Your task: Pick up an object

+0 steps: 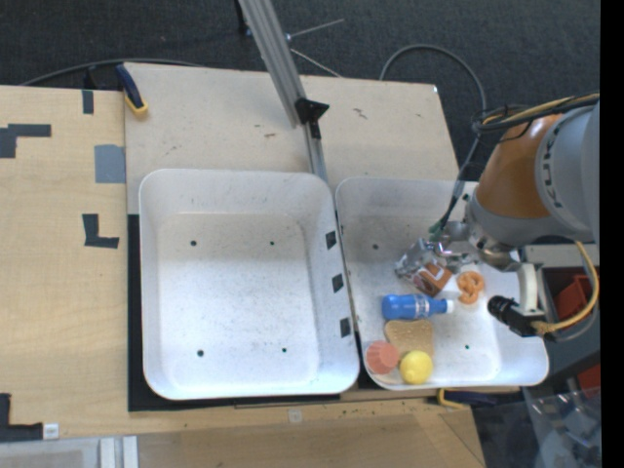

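My gripper (421, 259) is low in the right bin (370, 213), reaching in from the right near the bin's middle. A small brown object (433, 280) lies right beneath and beside it, partly covered by the gripper. An orange pretzel-shaped piece (470, 286) sits just to the right of that. A blue bottle (413, 306) with a white cap lies on its side in front of the gripper. Nearer the front edge are a tan block (409, 334), a pink round object (382, 357) and a yellow ball (416, 367).
The left bin (156, 261) adjoins the right one along a shared wall. A slanted metal pole (278, 52) rises behind the bins. The grey arm with its orange band (517, 178) hangs over the right bin's right side, with cables by the rim.
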`<act>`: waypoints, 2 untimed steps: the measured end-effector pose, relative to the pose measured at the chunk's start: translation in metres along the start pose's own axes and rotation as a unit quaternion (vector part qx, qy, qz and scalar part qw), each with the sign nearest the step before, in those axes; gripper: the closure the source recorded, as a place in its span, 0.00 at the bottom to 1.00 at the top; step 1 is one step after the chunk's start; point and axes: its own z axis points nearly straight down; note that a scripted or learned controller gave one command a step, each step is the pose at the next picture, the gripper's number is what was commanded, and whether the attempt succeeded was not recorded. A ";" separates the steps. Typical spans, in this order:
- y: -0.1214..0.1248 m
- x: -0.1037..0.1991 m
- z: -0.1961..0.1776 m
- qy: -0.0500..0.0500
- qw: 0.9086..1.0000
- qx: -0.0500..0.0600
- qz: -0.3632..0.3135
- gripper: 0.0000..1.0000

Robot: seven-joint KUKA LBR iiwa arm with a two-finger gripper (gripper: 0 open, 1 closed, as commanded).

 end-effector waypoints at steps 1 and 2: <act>0.001 0.001 -0.013 0.000 1.000 -0.002 -0.001 1.00; 0.009 0.005 -0.073 -0.001 1.000 -0.006 -0.001 1.00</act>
